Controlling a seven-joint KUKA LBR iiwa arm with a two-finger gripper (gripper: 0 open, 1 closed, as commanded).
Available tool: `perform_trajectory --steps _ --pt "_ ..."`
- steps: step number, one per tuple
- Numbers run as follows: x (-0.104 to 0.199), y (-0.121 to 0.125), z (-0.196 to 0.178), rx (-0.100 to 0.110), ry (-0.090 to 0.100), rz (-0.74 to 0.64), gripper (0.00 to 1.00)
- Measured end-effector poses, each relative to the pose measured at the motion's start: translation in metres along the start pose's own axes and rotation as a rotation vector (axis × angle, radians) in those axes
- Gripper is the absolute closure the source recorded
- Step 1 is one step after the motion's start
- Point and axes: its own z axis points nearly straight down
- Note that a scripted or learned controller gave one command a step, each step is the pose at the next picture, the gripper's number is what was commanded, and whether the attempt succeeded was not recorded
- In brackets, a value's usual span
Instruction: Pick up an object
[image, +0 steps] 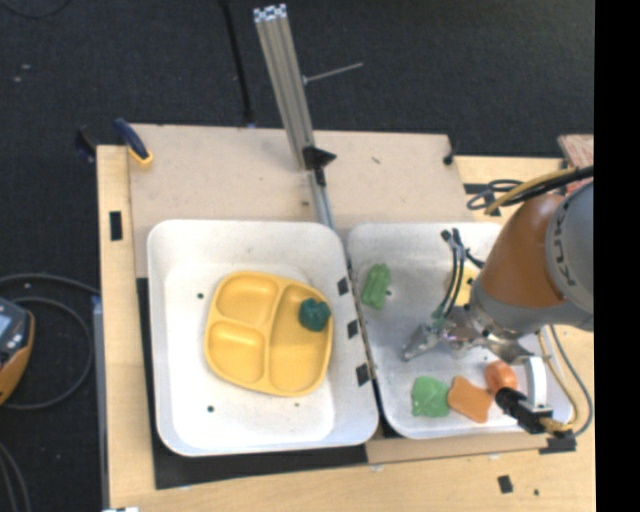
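My gripper (420, 346) is low inside the right bin (400, 245), near its middle, and points left. Nothing shows in it. A bright green piece (430, 397) lies just below it near the bin's front wall. An orange wedge (469, 400) touches that piece's right side, and a small orange ball (502, 377) sits further right. A pale green piece (375, 285) rests near the bin's left wall, up and left of the gripper. In the left bin (180, 260), a dark green lump (314, 315) sits on a yellow divided plate (250, 335).
The arm's orange band (525, 260) and grey body cover the right bin's right side, with cables hanging beside it. A metal rail (290, 90) slants up from the gap between the bins. A blue-and-yellow clamp (133, 142) sits at the board's far left corner.
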Motion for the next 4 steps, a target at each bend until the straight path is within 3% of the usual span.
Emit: perform_trajectory --steps 1,2,4 --pt "-0.001 0.001 0.002 -0.005 0.000 0.002 0.00" --pt "-0.001 0.003 -0.011 -0.011 0.002 0.006 1.00" --pt "-0.007 0.010 -0.129 -0.013 -0.003 -0.003 1.00"
